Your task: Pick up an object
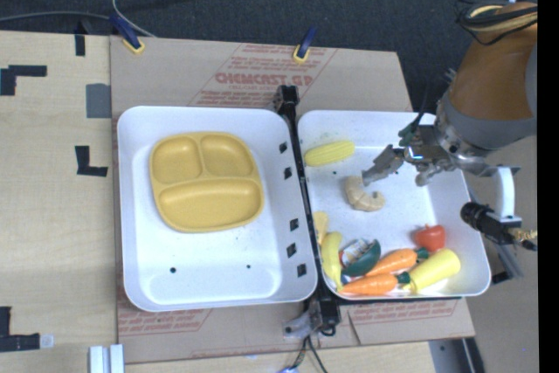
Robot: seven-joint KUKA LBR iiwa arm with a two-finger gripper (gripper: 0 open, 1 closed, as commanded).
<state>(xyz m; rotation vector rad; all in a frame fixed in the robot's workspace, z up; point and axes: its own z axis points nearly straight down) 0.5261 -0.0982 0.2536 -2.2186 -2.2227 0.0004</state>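
Observation:
The right bin (454, 214) holds toy food: a yellow corn cob (329, 154) at its upper left, a beige lump (364, 196) in the middle, and a red tomato (429, 236), an orange carrot (381, 265) and a yellow piece (434, 268) along the front. My gripper (403, 164) hangs over the upper middle of this bin, just up and right of the beige lump. Its fingers (381, 165) are spread open with nothing between them.
The left bin (140, 214) bears a yellow divided plate (207, 180). A banana-like yellow piece (330, 251) and a green and white item (358, 253) lie at the right bin's front left. A black divider (294, 179) runs between the bins. Cardboard lies under both.

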